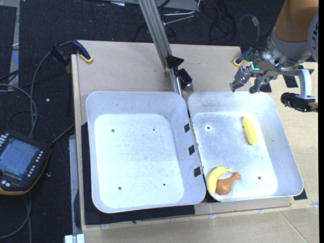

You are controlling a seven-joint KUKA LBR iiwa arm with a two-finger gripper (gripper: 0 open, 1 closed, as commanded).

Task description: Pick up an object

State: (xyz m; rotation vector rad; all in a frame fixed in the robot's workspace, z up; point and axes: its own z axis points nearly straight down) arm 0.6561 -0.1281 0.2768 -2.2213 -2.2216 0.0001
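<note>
- Pendant (19, 161) with a lit screen is lying on the dark floor at far left, cables trailing around it, off the bench.
- Bench (126, 67) is showing tan board, a blue-and-yellow clamp (76, 51) sitting at its back-left corner.
- Left bin (96, 110) is sitting on the bench, white with a speckled floor, its right rim touching the right bin.
- Metal rail (159, 32) is slanting down from the top toward the seam between the two bins, ending at a black bracket.
- Right bin (283, 151) is holding three things, all well apart from my fingers.
- Banana (217, 174) is curling at the near-left corner of the right bin, touching the brown drumstick-shaped toy (227, 183) just to its right.
- Corn cob (250, 130), yellow, is lying alone in the middle-right of that bin, lengthwise toward the back rim, well apart from the banana pair.
- My gripper (250, 85) is hanging over the back rim of the right bin, above and behind the corn cob, fingers spread apart and gripping nothing.
- My arm is reaching in from the right, orange band (299, 14) showing above the grey wrist.
</note>
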